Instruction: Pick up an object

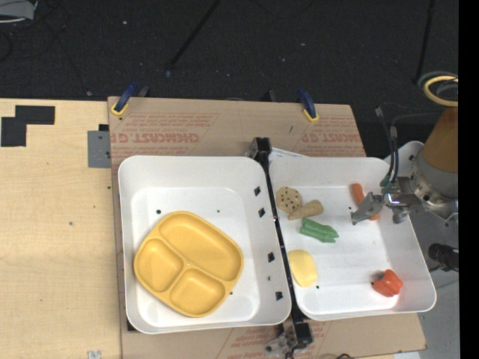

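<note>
- Arm (441, 155) enters from the right edge of the view; orange band visible above the wrist, which sits over the right rim of the right bin (419, 271).
- Gripper (372, 209) reaches leftward and down into the upper right part of that bin, its dark fingers low near the bin floor.
- How far apart the fingers stand cannot be told at this resolution (too small and dark); nothing is clearly seen between them.
- Small orange-red piece (358, 193) lies just beside the fingertips, on their upper left; whether it is touched cannot be told.
- Other candidates in the right bin: green pepper-like piece (319, 231) near the centre, tan cookie-like piece (290, 198) with a beige piece (309, 209) at upper left, pale yellow piece (302, 267) at lower left, red-orange piece (387, 283) at lower right.
- Left bin (142, 178) holds a yellow divided plate (188, 262), lying flat.
</note>
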Controlling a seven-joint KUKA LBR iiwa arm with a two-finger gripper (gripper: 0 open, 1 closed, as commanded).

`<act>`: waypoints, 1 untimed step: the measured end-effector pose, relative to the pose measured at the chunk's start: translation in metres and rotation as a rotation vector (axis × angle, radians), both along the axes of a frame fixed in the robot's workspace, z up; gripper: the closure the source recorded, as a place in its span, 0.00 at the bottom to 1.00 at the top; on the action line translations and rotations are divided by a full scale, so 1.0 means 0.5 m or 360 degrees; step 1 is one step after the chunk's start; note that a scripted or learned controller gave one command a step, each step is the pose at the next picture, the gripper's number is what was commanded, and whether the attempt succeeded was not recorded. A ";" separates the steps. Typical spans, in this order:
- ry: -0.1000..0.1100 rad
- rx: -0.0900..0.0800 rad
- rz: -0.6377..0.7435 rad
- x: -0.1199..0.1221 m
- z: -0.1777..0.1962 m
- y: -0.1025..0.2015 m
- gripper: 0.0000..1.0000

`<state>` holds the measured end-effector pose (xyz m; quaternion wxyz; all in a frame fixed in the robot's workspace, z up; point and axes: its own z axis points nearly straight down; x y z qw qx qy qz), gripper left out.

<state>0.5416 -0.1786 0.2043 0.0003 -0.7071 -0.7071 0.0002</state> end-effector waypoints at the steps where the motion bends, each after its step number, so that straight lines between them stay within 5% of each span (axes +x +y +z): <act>1: 0.0000 0.0000 0.0000 0.000 0.020 0.000 1.00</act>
